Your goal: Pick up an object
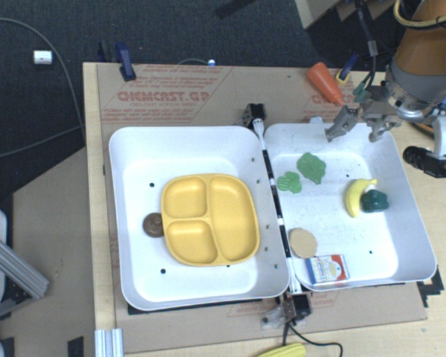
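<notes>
My gripper [360,129] hangs over the far edge of the right bin [401,236], its two fingers spread open with nothing between them. Below it in that bin lie a large green leafy piece [311,166] and a smaller green piece [288,183]. A yellow banana [354,198] touches a dark green object [375,201] to the right. A tan round disc [303,242] and a small red, white and blue carton [327,268] sit near the bin's front left corner.
The left bin [126,199] holds a yellow divided plate [208,219] with a brown round object [154,224] by its left side. An orange object [325,84] lies on the cardboard behind the right bin. Cables hang near the arm.
</notes>
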Controlling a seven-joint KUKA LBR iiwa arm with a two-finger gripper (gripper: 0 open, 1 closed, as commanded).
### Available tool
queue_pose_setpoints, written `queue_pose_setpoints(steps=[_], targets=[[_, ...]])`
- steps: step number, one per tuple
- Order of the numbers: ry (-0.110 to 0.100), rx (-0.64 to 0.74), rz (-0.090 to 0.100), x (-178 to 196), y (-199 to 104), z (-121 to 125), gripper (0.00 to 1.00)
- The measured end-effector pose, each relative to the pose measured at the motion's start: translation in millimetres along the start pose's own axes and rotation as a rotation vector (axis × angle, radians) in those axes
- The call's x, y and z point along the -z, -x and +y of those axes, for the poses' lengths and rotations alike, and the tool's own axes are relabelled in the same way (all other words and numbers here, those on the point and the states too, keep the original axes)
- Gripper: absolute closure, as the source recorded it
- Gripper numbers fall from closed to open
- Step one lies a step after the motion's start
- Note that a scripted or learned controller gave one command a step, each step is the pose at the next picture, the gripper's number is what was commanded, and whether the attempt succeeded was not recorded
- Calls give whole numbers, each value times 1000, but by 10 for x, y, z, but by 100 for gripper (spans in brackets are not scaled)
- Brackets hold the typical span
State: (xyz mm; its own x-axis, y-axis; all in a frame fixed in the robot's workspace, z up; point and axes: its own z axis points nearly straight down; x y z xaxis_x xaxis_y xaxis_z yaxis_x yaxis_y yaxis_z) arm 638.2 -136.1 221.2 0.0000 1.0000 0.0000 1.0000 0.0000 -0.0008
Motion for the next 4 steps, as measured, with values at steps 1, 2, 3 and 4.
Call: queue_pose_setpoints(steps=[1, 2, 3, 4], targets=[[0, 1, 1, -1371, -175, 282, 0], [-1, 1, 1, -1362, -349, 236, 0], [3, 0, -1, -1363, -250, 287, 0], [-1, -1, 0, -1364, -290, 129, 0]])
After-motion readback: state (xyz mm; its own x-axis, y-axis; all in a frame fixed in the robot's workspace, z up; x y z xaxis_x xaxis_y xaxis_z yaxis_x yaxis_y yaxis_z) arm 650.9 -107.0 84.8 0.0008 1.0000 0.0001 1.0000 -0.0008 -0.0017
